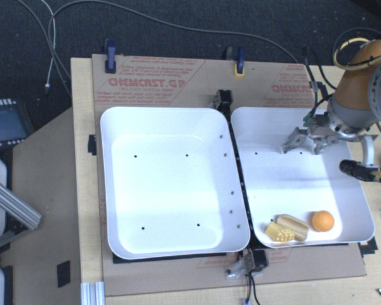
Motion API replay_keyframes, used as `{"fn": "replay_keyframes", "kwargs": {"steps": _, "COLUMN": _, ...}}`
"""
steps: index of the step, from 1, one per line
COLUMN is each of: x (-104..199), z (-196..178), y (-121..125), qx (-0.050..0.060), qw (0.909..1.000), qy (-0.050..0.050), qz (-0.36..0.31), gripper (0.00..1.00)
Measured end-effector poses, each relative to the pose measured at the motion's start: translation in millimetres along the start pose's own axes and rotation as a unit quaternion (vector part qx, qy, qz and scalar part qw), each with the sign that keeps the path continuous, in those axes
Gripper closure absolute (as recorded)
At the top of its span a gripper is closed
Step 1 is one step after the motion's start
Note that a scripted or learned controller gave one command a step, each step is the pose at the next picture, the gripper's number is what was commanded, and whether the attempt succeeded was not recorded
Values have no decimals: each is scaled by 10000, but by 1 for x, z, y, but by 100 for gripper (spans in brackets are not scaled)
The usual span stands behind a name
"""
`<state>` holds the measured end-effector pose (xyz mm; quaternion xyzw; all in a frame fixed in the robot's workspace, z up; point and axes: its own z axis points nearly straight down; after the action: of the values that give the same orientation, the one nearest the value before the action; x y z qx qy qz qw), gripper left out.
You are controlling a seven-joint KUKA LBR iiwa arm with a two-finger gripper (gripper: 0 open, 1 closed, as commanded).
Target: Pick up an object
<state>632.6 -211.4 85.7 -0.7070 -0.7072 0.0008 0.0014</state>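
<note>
Three small items lie along the front edge of the right bin (286,183): an orange ball (322,220), a tan bread-like roll (292,223), and a yellow corn-cob piece (279,233) touching the roll. My gripper (300,143) hangs over the back part of the right bin, well behind these items, with its fingers spread apart and nothing between them. The grey arm with its orange band (362,75) comes in from the right.
The left bin (114,189) sits beside the right one, their inner rims touching. Blue clamps (110,48) hold the cardboard backing at the far edge. A black cable end (359,168) hangs by the right bin's right rim.
</note>
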Motion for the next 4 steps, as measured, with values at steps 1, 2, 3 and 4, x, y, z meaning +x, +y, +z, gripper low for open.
{"fn": "replay_keyframes", "kwargs": {"steps": 1, "x": 0, "z": -14, "y": 2, "qx": -29, "qw": 10000, "qy": -9, "qz": -3, "gripper": 100}}
{"fn": "replay_keyframes", "kwargs": {"steps": 2, "x": -5, "z": -58, "y": 0, "qx": -38, "qw": 10000, "qy": -12, "qz": 0, "gripper": 100}}
{"fn": "replay_keyframes", "kwargs": {"steps": 3, "x": 0, "z": -103, "y": -1, "qx": -40, "qw": 10000, "qy": -11, "qz": -1, "gripper": 100}}
{"fn": "replay_keyframes", "kwargs": {"steps": 4, "x": -4, "z": -151, "y": 8, "qx": -41, "qw": 10000, "qy": -12, "qz": 0, "gripper": 100}}
